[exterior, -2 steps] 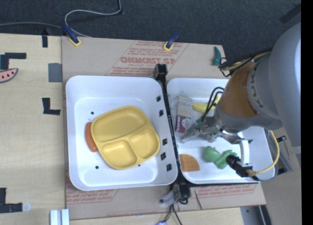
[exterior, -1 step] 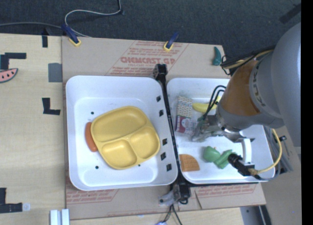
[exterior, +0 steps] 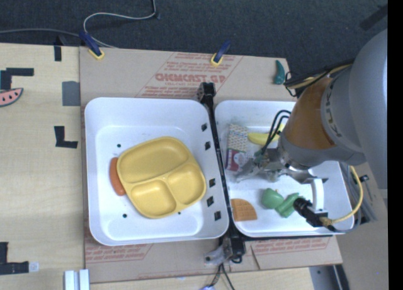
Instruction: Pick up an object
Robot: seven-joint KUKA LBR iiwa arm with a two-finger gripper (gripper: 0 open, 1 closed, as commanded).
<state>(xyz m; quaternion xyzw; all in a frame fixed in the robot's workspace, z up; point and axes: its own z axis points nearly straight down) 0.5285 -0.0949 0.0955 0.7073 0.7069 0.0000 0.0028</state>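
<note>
Reach seems the step in hand: gripper (exterior: 255,168), grip state untellable, hangs low in the right bin (exterior: 334,229) just beside the patterned packet (exterior: 237,147), needing a centred descent next.

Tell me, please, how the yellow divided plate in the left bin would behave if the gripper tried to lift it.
The yellow divided plate looks like moulded plastic, so it is probably stiff and light. It is wide and shallow, so two fingers would likely need its rim. It lies partly over an orange object, so it may rock when pushed.
</note>
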